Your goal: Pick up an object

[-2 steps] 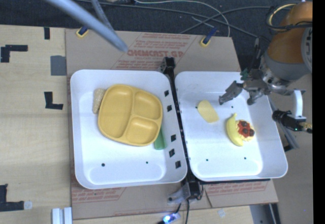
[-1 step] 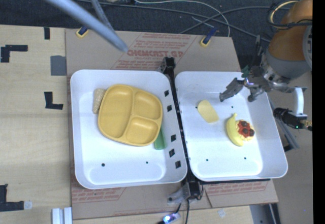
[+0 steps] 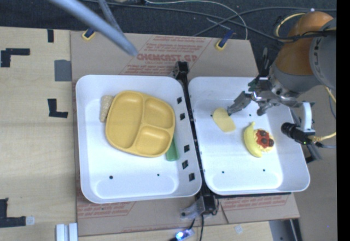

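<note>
1. So, my arm (image 3: 306,54) comes in from the right, wrist bent down over the right bin (image 3: 219,182).
2. My gripper (image 3: 252,105) hangs over the bin's upper right part, fingers spread, nothing between them.
3. Pale yellow block (image 3: 223,120) lies just left of the tips.
4. Banana (image 3: 257,140) sits just below them.
5. Left bin (image 3: 90,180) has a yellow tray (image 3: 139,123).
</note>
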Robot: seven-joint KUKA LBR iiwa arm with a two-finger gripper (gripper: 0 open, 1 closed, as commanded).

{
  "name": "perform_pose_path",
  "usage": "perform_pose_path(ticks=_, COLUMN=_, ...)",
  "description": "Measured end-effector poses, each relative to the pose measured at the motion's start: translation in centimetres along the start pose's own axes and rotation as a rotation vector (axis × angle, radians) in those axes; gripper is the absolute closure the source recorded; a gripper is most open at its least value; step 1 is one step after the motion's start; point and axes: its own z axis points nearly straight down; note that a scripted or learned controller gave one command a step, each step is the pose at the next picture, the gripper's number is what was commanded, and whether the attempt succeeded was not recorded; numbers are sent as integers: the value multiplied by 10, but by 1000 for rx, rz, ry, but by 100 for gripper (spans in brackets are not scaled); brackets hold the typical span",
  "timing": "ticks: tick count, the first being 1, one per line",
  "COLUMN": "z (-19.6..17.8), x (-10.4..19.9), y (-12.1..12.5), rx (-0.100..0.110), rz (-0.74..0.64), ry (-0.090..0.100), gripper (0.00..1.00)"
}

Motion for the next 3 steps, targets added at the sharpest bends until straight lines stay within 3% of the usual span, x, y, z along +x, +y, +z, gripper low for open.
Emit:
perform_pose_path(ticks=1, z=55, x=-10, y=-2, rx=2, rz=1, ry=0, gripper=0)
perform_pose_path(ticks=2, z=86, x=-9, y=-2, rx=-4, rz=0, ry=-1, gripper=0)
perform_pose_path(ticks=3, z=73, x=-9, y=0, rx=-8, rz=-1, ry=-2, gripper=100)
